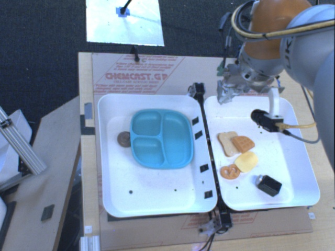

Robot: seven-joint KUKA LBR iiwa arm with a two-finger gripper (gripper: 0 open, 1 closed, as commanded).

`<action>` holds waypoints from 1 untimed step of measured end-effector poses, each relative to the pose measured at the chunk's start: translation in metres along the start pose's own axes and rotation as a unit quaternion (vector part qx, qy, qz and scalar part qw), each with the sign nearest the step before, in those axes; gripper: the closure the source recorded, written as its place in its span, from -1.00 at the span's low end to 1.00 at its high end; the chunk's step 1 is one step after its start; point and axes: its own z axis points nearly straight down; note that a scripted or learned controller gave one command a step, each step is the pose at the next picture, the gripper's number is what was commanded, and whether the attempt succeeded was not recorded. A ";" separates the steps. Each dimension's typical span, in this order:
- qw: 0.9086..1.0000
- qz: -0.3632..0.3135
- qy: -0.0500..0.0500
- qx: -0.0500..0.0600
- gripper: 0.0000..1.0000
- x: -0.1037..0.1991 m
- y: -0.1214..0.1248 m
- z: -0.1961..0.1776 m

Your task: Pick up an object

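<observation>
The gripper (229,94) hangs over the far left corner of the right bin (298,192); jaw state cannot be determined. Nothing is visibly held. In this bin lie a toast slice (226,143), a waffle (243,143), a pretzel (230,171), a yellow chip (246,162) and a black block (269,185). The left bin (112,197) holds a blue divided plate (160,138) touching a brown disc (124,138).

A robot arm (309,41) of smooth, rounded grey casings carries a glossy orange dome-shaped band (275,14) above its wrist. Yellow and black cables loop around that band. Below it sits a grey metal wrist block (246,77) with mounted fittings, and a thin yellow cable trails off beside a small black attachment (264,120).
</observation>
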 end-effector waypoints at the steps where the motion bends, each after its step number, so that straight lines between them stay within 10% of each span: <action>1: 1.000 0.000 0.000 0.000 1.00 0.053 0.005 0.003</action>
